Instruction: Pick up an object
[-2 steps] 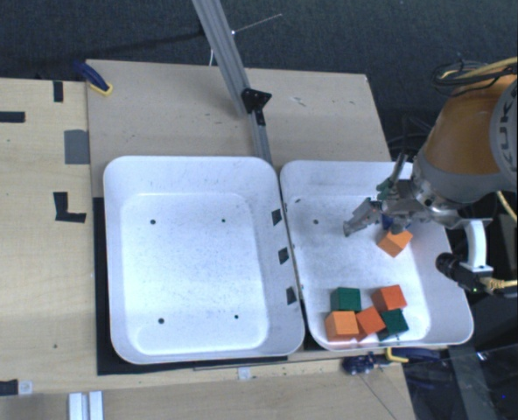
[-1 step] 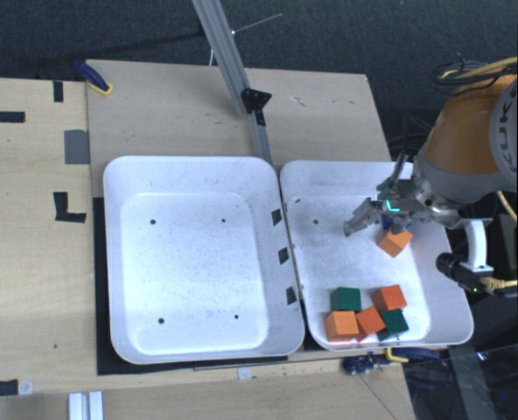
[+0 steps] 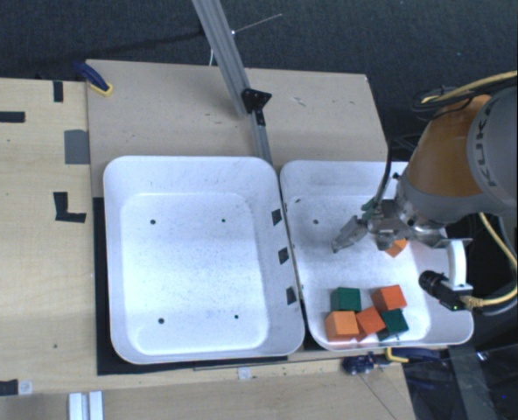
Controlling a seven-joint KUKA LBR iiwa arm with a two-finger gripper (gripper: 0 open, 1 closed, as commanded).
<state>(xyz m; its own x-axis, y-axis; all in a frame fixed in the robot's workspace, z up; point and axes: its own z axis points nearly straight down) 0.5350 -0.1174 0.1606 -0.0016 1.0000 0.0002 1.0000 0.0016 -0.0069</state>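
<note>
tool point(image 3: 364, 232), small orange block point(image 3: 396, 247) beside

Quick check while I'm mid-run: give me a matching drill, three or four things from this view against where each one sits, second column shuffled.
Things:
1. claw
2. cluster of orange and green blocks
3. left bin
4. blue and yellow tool

Places:
A. near corner of the right bin
B. far left part of the bench, beyond the bins
C. over the middle of the right bin
D. beside the right bin, away from the arm

Pairs: 1-C, 2-A, 3-D, 4-B
</note>
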